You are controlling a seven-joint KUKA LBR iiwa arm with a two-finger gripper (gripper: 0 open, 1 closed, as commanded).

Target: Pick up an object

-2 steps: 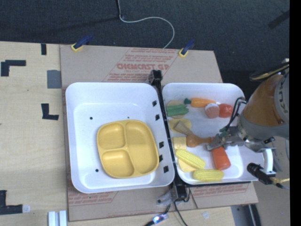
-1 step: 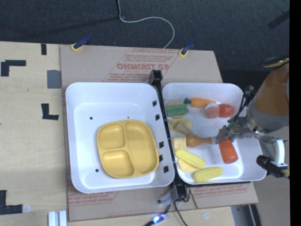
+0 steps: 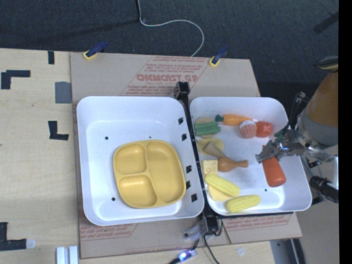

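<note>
The right bin (image 3: 286, 113) holds several toy foods. Along its back lie an orange carrot (image 3: 236, 119), a green vegetable (image 3: 207, 128), a pink cupcake (image 3: 247, 129) and a red tomato (image 3: 264, 128). Toward the front are a brown drumstick (image 3: 231, 164) and two yellow corn cobs (image 3: 223, 186) (image 3: 243, 203). A red-orange sausage (image 3: 274, 172) lies by the right wall. My gripper (image 3: 265, 154) hangs low over the right side of this bin, just above the sausage's upper end and right of the drumstick. I see nothing lifted.
The left bin (image 3: 93, 120) holds a yellow divided plate (image 3: 148, 173). Pale yellow cheese pieces (image 3: 212, 146) lie by the centre divider. Both bins rest on a cardboard sheet (image 3: 165, 73). The arm's grey body (image 3: 324, 114) stands over the right rim.
</note>
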